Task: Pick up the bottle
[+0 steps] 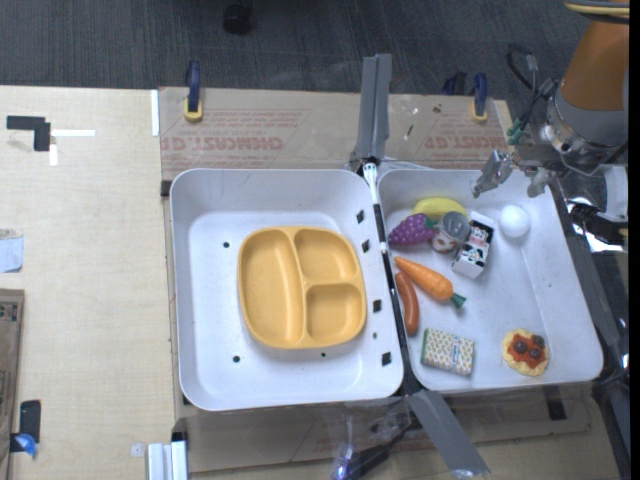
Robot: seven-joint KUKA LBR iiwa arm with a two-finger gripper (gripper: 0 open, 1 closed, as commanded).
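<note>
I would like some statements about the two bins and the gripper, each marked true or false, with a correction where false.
1. The yellow divided plate lies in the left bin. True.
2. The carrot lies on the plate. False: it lies in the right bin, beside the sausage.
3. The gripper is at the far edge of the right bin. True.
4. The bottle is between the gripper's fingers. False: it lies on the bin floor, apart from the gripper.
5. The grapes are in the left bin. False: they are in the right bin, near the banana.
</note>
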